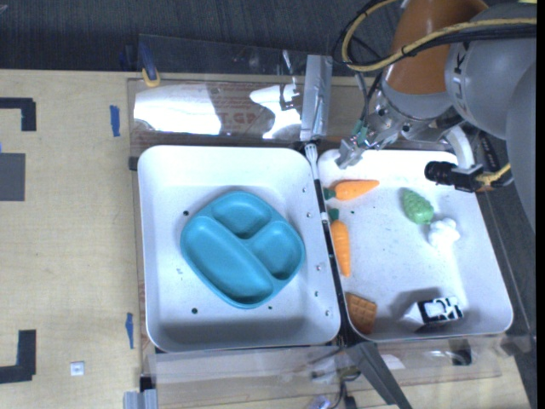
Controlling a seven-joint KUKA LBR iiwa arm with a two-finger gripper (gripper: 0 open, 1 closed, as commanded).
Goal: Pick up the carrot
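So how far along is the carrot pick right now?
Nothing looks done yet: two orange plastic carrots lie in the right white bin, one near its top-left corner, another along its left wall. In hand: the grey arm's two-finger gripper sits just above the upper carrot, holding nothing visible. Left to do: descend, grasp, lift.

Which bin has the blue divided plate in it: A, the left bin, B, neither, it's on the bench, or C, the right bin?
A: the blue divided plate lies inside the left bin, while the right bin holds the carrots and other small items.
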